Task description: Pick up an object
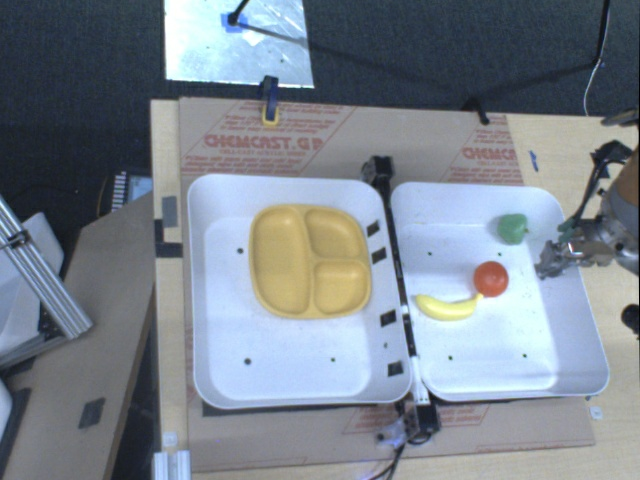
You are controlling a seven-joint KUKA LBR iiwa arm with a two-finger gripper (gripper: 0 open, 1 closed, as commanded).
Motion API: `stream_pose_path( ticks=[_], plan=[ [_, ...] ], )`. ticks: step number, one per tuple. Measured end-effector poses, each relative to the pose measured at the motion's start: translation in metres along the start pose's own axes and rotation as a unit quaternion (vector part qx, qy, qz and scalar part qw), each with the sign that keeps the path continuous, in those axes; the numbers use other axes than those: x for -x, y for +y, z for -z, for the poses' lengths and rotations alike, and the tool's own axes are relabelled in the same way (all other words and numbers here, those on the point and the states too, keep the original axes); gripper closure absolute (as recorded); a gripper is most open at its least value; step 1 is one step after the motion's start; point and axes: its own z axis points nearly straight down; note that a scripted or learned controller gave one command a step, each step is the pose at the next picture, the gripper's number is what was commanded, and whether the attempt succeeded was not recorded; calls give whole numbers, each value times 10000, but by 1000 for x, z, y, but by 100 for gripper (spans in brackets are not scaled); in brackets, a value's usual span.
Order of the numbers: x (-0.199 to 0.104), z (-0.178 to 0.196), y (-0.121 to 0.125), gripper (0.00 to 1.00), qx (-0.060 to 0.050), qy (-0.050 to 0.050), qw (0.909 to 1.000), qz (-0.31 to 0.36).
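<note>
My arm comes in low from the right edge, only the wrist end in view, and my gripper sits right at the right bin's outer rim, about level with the tomato. Can't tell whether my fingers are spread or pressed together — too small and blurred. Nothing visible between them.

The bench carries a cardboard sheet with red print, and both bins lie on it, touching along the middle seam.

Left bin: a yellow divided plate sits near its centre, with bare white floor all around it, widest toward the front.

Right bin: three small things grouped in the upper-middle part. The banana lies flat, curved, its right tip touching or just under the red tomato. The green pepper is up near the back right corner, apart from the other two. The tomato is the closest to my gripper, with a bare strip of floor between them — the front half of this bin is open floor too.

A foil sheet lies on the dark floor behind the bench.
</note>
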Motion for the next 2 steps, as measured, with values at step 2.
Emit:
stream_pose_path(
  ticks=[2],
  plan=[
    [-97,-11,28,100,-14,10,10000,16]
  ],
)
